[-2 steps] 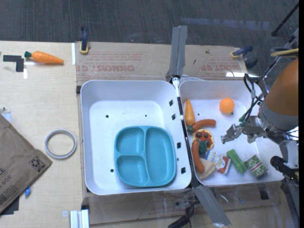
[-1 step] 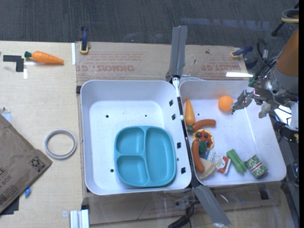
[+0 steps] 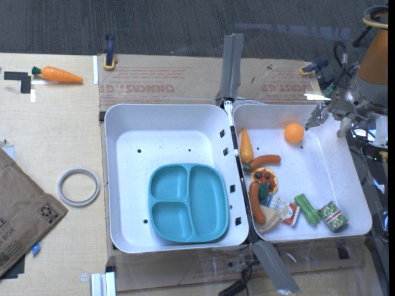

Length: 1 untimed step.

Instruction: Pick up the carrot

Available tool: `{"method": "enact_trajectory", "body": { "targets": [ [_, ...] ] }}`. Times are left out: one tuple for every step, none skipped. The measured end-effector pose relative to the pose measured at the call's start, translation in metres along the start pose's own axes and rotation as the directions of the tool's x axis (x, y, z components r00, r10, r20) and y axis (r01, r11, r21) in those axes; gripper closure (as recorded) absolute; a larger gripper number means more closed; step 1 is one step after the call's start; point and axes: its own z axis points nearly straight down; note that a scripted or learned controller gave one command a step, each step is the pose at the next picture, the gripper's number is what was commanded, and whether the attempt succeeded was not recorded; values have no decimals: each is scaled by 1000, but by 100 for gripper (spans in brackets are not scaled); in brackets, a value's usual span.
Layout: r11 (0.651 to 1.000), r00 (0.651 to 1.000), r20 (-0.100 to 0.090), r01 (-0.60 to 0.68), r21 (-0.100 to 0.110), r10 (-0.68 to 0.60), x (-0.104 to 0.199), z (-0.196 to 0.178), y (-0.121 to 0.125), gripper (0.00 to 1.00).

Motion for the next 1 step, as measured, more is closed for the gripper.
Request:
{"method": "enact_trajectory", "body": {
  "targets": [
    [1000,1000,-1,0,-2,0,43,66,12,0]
  ]
}}
